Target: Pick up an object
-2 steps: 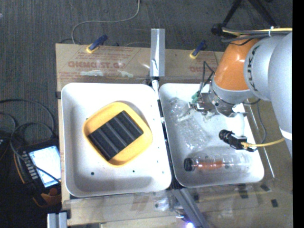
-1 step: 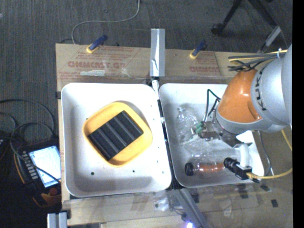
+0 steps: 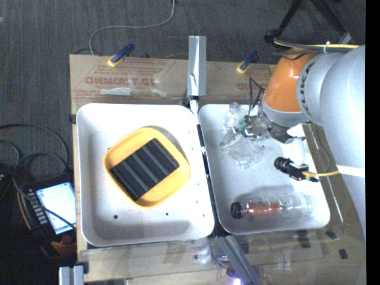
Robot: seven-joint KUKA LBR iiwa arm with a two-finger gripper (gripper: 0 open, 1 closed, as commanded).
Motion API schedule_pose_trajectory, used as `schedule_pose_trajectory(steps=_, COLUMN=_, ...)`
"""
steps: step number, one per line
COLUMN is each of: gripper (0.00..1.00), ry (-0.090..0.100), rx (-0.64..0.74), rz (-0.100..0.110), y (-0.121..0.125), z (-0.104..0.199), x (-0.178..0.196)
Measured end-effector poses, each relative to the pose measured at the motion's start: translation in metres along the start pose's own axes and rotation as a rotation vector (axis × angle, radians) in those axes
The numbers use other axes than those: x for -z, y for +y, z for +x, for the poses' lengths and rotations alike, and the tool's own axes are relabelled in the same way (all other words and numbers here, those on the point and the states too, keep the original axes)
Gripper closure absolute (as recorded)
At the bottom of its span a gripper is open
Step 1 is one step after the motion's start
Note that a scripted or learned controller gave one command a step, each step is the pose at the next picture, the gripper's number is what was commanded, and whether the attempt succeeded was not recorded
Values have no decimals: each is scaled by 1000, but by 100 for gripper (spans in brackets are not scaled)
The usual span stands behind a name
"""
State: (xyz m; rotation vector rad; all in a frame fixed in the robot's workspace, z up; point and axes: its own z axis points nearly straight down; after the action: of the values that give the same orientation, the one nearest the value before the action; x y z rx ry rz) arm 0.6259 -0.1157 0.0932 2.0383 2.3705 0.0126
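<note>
Camera view. Two white bins sit side by side on the tabletop [image 3: 133, 79], seen from above at a slant. The left bin [image 3: 95, 129] holds a yellow tray [image 3: 178, 174] set at an angle near the bin's middle, with a black ribbed insert [image 3: 145, 167] filling its top. The right bin [image 3: 270, 183] holds two things. A clear bottle [image 3: 273, 207] lies on its side along the near wall, with its dark cap pointing toward the left bin. A crumpled clear plastic piece [image 3: 243, 152] lies in the far half of the bin, well apart from the bottle.

The arm [image 3: 335, 100] enters from the right, its orange band [image 3: 282, 88] over the far right corner of the right bin. The hand [image 3: 244, 128] is low in that bin, right at the far edge of the clear plastic piece. Whether it touches the plastic cannot be told, nor whether the hand is open or closed.

Two blue clamps [image 3: 120, 54] [image 3: 248, 60] grip the far edge of the tabletop. A metal post [image 3: 196, 64] stands between the bins at their far end.
</note>
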Motion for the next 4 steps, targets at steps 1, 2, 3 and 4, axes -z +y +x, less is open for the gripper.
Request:
schedule_pose_trajectory(steps=1, gripper=0, ry=0, rx=178, rz=1, y=-9, z=-15, x=0)
schedule_pose_trajectory(steps=2, gripper=100, ry=6, rx=178, rz=7, y=-10, z=-14, x=10)
schedule_pose_trajectory(steps=3, gripper=100, ry=6, rx=120, rz=16, y=42, z=47, x=92)
schedule_pose_trajectory(steps=4, gripper=0, ry=5, rx=119, rz=16, y=41, z=46, x=91)
